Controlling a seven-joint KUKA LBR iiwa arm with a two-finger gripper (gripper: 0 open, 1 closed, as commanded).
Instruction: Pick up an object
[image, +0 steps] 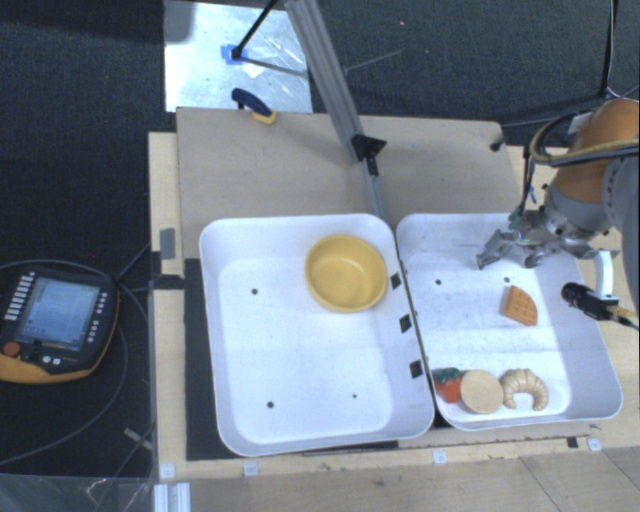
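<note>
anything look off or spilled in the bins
Nothing stands out. The yellow bowl sits upright in the left bin. In the right bin, the waffle piece lies alone, and the tomato, round biscuit and croissant cluster at the near edge. Nothing spilled.

A single fixed camera looks down from above at a slant, set well back, so the whole table (300, 170) fits in the frame with dark floor around it. The two white bins sit in the lower middle: the left bin (300, 400) near the centre, the right bin (590, 390) toward the lower right edge. The table's far edge lies toward the top of the frame, the near edge along the bottom. The arm (600, 160) enters at the upper right. A teach pendant (55, 320) lies on the floor at the left edge.
</note>
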